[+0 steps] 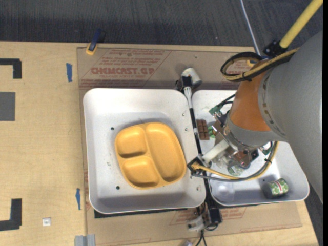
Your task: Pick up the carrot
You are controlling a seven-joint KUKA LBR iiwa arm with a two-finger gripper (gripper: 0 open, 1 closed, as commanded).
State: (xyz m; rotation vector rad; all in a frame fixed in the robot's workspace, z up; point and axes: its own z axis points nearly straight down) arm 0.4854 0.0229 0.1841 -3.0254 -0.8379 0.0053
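Observation:
My arm reaches in from the right and hangs low over the right bin (292, 165). Its grey wrist and orange band (248, 109) cover most of that bin's middle. The gripper (233, 159) points down into the bin below the wrist, among cables and small items that I cannot make out. A yellow cable loops beneath it.
The left bin (97, 137) holds a yellow three-part plate (149, 154). A small green can (275, 187) lies in the right bin's front right corner. A brown block (205, 130) sits by the rim between the bins. Beneath both bins lies cardboard (123, 68).

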